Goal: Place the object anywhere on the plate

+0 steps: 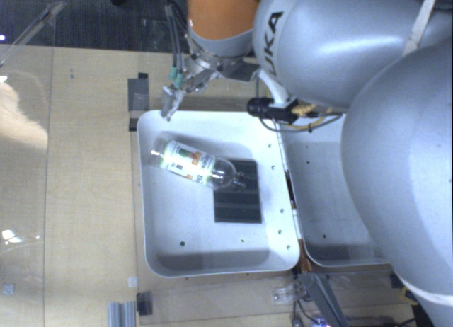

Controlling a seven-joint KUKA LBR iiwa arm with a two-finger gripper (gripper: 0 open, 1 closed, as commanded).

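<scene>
A clear plastic bottle [192,164] with a white cap and a green and orange label lies on its side in the left bin [159,248]. Its base end rests on the upper left corner of a flat black square plate [239,204] in the bin's middle. My gripper [170,102] hangs above the bin's far left corner, up and left of the bottle's cap and apart from it. Nothing is between the gripper and the bottle.
The right bin [318,198] is largely covered by the grey arm [354,42]. A cable with a black connector [272,110] hangs over the divide between the bins. Wooden bench surface [71,177] lies to the left.
</scene>
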